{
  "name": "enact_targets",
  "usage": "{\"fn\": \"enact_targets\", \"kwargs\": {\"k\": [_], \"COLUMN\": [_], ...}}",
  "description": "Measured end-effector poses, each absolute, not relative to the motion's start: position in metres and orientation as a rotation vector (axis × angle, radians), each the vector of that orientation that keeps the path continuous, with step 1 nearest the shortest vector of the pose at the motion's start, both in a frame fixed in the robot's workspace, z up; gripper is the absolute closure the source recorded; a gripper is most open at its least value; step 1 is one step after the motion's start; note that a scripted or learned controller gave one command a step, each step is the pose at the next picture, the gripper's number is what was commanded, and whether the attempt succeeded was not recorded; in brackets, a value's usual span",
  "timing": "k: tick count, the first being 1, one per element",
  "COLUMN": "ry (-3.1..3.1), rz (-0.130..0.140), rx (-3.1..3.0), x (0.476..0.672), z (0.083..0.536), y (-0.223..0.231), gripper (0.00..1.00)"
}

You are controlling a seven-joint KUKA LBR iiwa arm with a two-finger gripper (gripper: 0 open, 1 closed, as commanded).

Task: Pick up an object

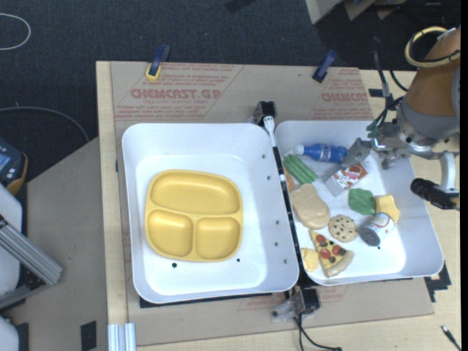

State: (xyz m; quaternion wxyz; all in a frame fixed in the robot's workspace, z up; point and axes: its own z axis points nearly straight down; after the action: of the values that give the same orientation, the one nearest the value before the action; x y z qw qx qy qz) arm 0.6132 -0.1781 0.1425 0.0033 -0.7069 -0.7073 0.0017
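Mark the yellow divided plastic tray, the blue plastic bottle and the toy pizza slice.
Yellow divided plastic tray point(194, 192), camera view, floor of its large upper compartment.
Blue plastic bottle point(325, 152), camera view, middle of its body.
Toy pizza slice point(331, 254), camera view, its topped centre.

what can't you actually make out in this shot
- Gripper, camera view: too small and dark against the right bin to tell its state.
- Arm: cut off by the right edge.
- Small packet: label too small to read.
- Silver object near the cookie: too blurred to identify.

Dark blue carpet point(88, 20) surrounds a cardboard-topped bench point(219, 86) with 2 clamps.
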Motion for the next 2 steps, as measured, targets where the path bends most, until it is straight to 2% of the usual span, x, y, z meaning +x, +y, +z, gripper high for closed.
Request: {"fn": "enact_targets", "kwargs": {"k": [1,2], "ry": [-2.233,-2.241], "rz": [-0.019,-0.021], "rx": [-2.229,-2.236], "x": [0.62,0.621], "z": [0.112,0.124], "y": [-0.178,-0.179], "gripper": [0.0,1.0]}}
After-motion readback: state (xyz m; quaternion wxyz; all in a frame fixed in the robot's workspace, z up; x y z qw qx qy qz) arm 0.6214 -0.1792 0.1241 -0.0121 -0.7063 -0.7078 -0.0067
